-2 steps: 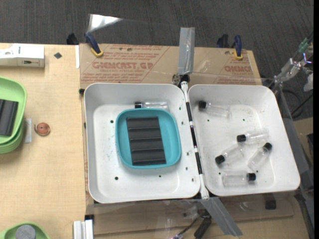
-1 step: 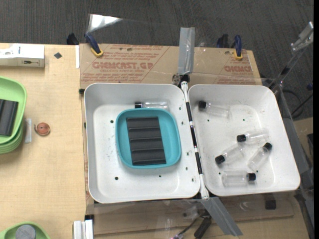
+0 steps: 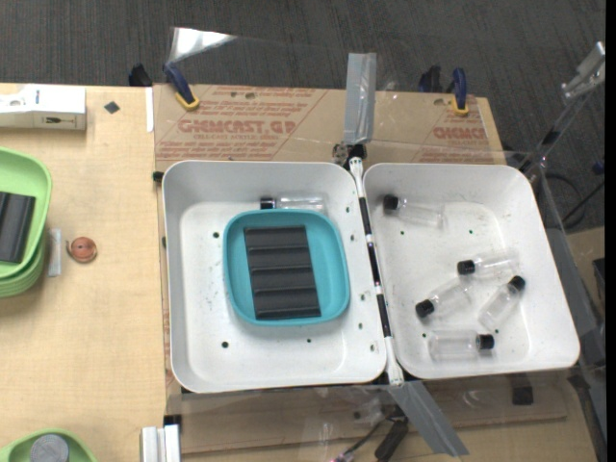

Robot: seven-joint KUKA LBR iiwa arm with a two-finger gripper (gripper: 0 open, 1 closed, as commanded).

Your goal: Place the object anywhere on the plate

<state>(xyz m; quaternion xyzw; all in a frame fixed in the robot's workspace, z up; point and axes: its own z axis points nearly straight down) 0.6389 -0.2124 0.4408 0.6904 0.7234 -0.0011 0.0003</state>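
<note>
A teal square plate (image 3: 237, 258) lies in the middle of the left bin (image 3: 192, 345), and a black ridged insert (image 3: 281, 272) rests on it. One clear vial with a black cap (image 3: 291, 202) lies on its side just behind the plate, against the bin's far wall. The right bin (image 3: 539, 354) holds several more clear black-capped vials: one at the far left (image 3: 411, 211), the others (image 3: 486, 266) (image 3: 443, 299) scattered toward the near right.
A green tray (image 3: 21, 224) sits at the left edge of the wooden bench, with a small brown disc (image 3: 83, 249) beside it. A white box (image 3: 43, 109) lies at the far left. Cardboard (image 3: 289, 123) held by clamps lies behind the bins.
</note>
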